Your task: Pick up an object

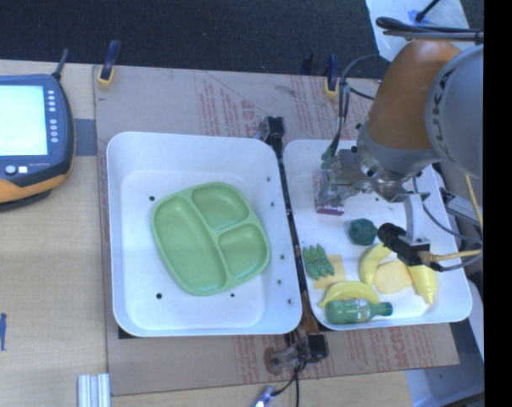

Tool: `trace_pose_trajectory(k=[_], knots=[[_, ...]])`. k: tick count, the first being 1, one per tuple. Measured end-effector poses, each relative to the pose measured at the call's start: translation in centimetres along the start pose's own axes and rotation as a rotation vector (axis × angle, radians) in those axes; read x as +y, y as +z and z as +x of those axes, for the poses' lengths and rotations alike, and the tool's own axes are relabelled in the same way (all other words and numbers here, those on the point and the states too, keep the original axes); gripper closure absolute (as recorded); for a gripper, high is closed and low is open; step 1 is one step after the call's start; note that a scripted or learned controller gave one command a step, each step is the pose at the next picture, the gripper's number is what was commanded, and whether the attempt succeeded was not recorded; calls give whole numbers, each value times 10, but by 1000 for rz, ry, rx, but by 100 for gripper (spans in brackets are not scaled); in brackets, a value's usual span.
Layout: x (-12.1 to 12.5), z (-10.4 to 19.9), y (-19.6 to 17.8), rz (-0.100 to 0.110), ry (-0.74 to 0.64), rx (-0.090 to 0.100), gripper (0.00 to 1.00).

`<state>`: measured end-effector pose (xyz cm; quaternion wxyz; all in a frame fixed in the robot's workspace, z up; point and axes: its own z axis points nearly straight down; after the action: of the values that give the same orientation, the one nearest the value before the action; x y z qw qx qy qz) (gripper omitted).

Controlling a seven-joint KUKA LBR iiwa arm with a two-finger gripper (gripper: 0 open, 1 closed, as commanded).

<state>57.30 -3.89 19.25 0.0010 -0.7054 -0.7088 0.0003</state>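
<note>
The gripper (332, 195) hovers at the right bin's (300, 155) 11 o'clock corner, toys (364, 231) clustered toward 5 o'clock; its opening is unclear, so it risks closing on nothing or scraping the bin wall.

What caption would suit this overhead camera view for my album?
Grey robot arm's gripper lowered into right white bin of toy food; green divided plate lies in left white bin.

Grey arm (464, 100), orange band above wrist, black cables looping beside, metallic wrist hardware.
</note>
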Motion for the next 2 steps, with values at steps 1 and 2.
trace_pose_trajectory(k=[1, 2], knots=[[0, 0, 1, 1, 1, 0, 0], [38, -59, 102, 5, 1, -3, 0]])
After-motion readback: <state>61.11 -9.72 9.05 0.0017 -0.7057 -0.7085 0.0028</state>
